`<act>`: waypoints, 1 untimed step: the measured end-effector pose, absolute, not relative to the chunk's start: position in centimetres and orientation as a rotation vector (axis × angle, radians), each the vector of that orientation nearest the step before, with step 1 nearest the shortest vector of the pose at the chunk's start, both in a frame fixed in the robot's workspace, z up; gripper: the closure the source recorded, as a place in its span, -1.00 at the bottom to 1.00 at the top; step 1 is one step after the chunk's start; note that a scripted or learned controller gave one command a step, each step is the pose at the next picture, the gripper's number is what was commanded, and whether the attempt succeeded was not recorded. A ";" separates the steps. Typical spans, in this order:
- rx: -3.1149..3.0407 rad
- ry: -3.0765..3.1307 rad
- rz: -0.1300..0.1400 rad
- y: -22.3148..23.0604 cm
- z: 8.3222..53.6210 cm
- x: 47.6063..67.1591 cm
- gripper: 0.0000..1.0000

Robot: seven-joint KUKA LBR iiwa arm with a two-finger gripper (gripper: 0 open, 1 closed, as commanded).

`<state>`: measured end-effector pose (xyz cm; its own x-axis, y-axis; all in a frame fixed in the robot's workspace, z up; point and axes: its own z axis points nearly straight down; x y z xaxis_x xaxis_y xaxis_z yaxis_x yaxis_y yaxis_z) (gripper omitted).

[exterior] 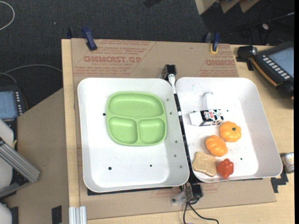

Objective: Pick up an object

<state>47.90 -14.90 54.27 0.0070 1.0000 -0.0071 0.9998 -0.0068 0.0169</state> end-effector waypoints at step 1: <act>2.231 2.230 -0.013 -13.4 39.5 47.8 1.00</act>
